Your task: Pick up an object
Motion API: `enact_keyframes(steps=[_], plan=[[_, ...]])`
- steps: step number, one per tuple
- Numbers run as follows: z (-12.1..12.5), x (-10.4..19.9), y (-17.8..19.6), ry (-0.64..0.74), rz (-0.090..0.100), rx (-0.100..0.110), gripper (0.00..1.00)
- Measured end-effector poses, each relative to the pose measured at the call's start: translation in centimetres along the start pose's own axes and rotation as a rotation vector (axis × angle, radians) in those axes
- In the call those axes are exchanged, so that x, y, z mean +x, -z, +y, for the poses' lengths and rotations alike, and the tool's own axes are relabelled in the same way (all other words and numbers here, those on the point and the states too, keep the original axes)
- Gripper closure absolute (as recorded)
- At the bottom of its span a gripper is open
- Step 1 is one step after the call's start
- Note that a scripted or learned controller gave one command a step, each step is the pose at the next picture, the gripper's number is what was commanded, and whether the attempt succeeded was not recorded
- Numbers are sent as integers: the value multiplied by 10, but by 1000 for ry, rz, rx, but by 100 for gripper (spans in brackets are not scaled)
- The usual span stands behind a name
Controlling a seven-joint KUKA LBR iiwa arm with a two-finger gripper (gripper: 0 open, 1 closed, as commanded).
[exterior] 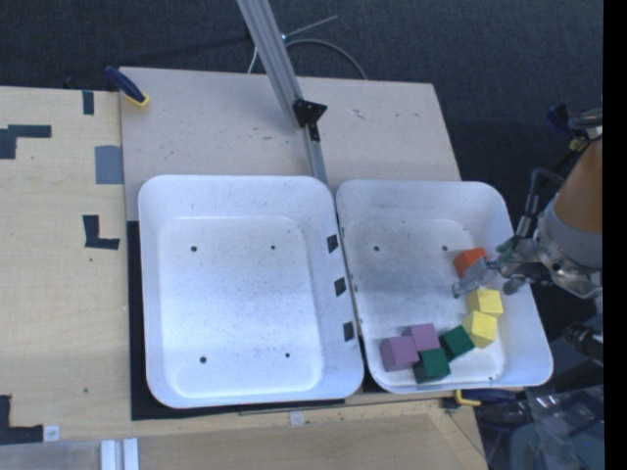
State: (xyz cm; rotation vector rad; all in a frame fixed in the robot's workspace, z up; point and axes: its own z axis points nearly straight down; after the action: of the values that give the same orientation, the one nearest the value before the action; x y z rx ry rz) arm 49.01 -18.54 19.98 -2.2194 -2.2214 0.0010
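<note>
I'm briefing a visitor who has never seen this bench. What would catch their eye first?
Probably the bright blocks clustered in the right bin: an orange block, yellow blocks, green blocks and purple blocks near its right and front edges. The gripper hangs beside the orange block.
</note>
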Motion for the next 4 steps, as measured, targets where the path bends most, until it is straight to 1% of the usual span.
enact_keyframes(steps=[1, 2, 3, 4], plan=[[11, -16, -82, 1, -12, -24, 0], [8, -15, -89, -1, -20, -33, 0], [5, -18, -92, 1, -22, -44, 0], [139, 28, -95, 7, -10, -29, 0]])
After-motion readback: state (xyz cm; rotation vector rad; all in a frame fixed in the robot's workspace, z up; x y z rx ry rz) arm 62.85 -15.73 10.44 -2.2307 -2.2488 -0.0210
